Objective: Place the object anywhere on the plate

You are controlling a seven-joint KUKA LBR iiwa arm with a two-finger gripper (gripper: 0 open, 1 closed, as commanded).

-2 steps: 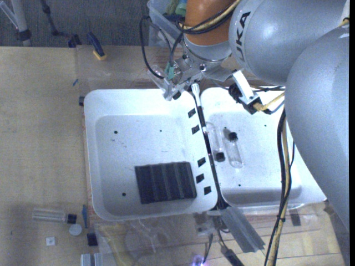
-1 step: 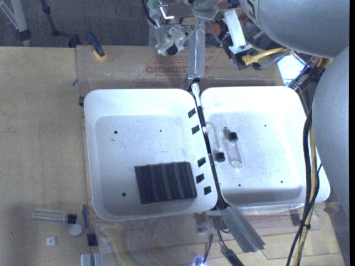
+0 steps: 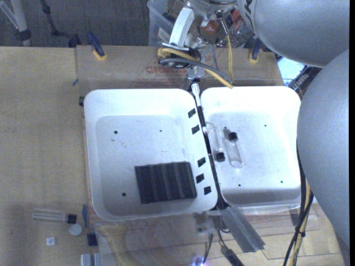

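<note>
Vials (image 3: pixel 228 147) lying in right bin (image 3: pixel 277 188); dark ridged plate (image 3: pixel 165 182) in left bin (image 3: pixel 105 127); hand (image 3: pixel 191 73) state unclear.

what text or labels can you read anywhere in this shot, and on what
"K": a black letter, partly cut off, on the grey arm at the top edge; the rest of the marking is out of frame.
Faint reddish marks on the bench behind the left bin: too blurred to read.
No other text is legible.
</note>
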